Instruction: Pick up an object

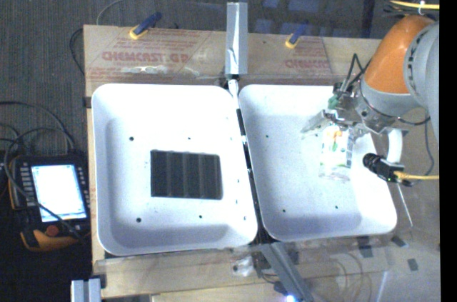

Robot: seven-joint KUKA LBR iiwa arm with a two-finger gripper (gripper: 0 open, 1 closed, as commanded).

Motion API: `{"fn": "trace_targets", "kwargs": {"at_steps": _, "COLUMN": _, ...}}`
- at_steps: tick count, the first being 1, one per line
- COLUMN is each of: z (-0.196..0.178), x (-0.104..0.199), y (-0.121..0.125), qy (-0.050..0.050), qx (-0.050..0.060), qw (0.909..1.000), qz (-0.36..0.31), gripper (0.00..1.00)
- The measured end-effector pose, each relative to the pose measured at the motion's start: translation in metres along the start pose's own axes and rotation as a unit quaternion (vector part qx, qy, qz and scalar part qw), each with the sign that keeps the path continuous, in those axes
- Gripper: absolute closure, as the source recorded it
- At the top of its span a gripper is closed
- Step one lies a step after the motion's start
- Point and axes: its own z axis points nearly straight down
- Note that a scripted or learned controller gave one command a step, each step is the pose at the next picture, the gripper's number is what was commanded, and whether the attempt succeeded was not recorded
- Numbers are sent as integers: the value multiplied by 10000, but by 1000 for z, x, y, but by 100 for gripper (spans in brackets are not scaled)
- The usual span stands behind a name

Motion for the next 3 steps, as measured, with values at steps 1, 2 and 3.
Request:
{"fn": "trace_targets", "kwargs": {"at_steps": 1, "z": 41, "x": -15, "y": 33, "qy": 27, "qx": -56, "qw": 9967, "qz": -805, "gripper": 0}}
{"fn": "trace_targets", "kwargs": {"at_steps": 2, "z": 32, "x": -14, "y": 33, "qy": 16, "qx": -52, "qw": 9966, "qz": -818, "gripper": 100}}
{"fn": "trace_targets", "kwargs": {"at_steps": 3, "z": -42, "x": 36, "y": 69, "qy": -36, "qx": -14, "qw": 9849, "qz": -1730, "gripper": 100}}
